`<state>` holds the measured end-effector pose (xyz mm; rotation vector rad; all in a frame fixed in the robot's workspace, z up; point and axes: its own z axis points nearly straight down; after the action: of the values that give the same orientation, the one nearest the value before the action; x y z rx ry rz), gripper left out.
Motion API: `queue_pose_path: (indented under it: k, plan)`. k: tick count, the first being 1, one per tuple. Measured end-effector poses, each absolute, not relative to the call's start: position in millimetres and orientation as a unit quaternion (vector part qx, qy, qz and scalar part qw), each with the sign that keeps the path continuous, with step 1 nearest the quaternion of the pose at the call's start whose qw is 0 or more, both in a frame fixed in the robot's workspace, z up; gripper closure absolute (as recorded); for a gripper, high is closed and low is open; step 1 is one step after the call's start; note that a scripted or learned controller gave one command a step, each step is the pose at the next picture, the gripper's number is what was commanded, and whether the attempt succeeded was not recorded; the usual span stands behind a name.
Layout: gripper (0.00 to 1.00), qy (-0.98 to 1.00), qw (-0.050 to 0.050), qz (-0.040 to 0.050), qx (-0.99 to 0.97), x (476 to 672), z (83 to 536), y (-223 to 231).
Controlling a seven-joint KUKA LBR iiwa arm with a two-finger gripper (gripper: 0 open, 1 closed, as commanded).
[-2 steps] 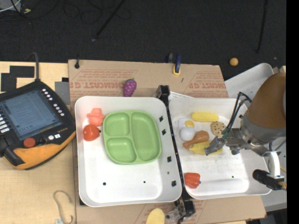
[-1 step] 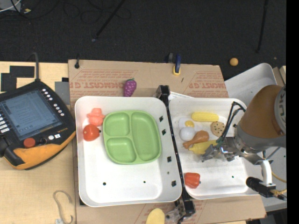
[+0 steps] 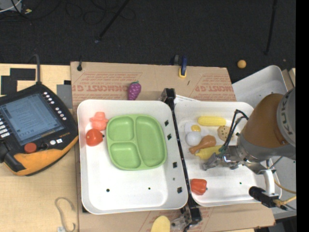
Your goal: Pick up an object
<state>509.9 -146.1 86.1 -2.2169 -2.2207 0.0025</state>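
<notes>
- The right bin [image 3: 241,197] holds the arm's working end and a cluster of toy food.
- The arm [image 3: 265,129] reaches in from the right, low over that bin.
- The gripper [image 3: 212,162] sits just below the cluster; its opening cannot be told, and nothing shows in its grasp.
- The yellow piece [image 3: 208,152] lies just above it, long axis running left to right.
- The drumstick [image 3: 203,143] rests against that piece's upper edge.

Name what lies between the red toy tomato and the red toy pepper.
In the camera view, the green three-compartment plastic plate and the black divider lie between the red toy tomato and the red toy pepper.
</notes>
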Motion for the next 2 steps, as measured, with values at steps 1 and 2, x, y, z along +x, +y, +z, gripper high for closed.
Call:
queue_pose_path:
  k: [1, 2]
  plan:
    - [1.0, -0.705, 0.002, 0.0002, -0.709, 509.8, 97.8, -148.1]
    - [1.0, -0.707, 0.0, -0.0005, -0.707, 515.7, 142.1, -145.4]
